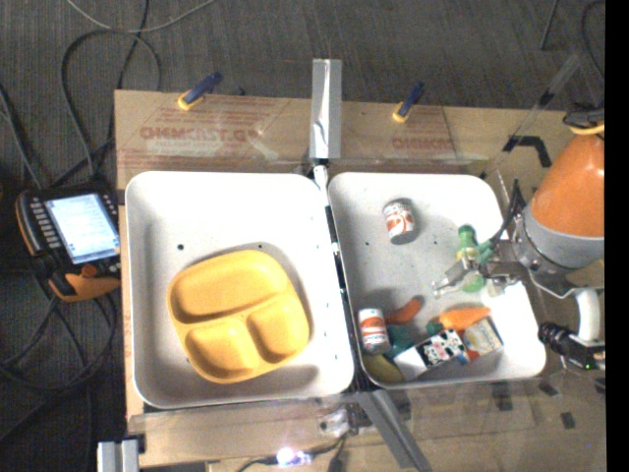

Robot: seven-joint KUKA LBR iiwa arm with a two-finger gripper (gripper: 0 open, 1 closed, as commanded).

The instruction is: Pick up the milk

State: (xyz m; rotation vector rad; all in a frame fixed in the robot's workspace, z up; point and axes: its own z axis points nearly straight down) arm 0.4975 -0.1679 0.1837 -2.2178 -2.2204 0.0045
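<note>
Starting at the left of the frame, you have the left bin (147, 264) holding a yellow divided tray (241, 313), which plays no part in this job. Moving right, the right bin (432, 187) carries a small can (398, 220) near its upper middle and a clutter along its lower edge: a small bottle (371, 328), an orange piece (405, 311), and the milk (444, 347), a small cow-patterned carton lying on its side, touching its neighbours. Judge the carton light, fairly stiff but crushable, with smooth faces; take it across its two flat sides, not by a corner. Crowding there may foul your approach. Further right, the gripper (462, 275) sits above the milk in the frame, near the bin's right wall, beside a green item (468, 236). Whether it is spread or closed cannot be told, and nothing is seen held. The arm (575, 200) reaches in from the right edge, its orange band upper right.
</note>
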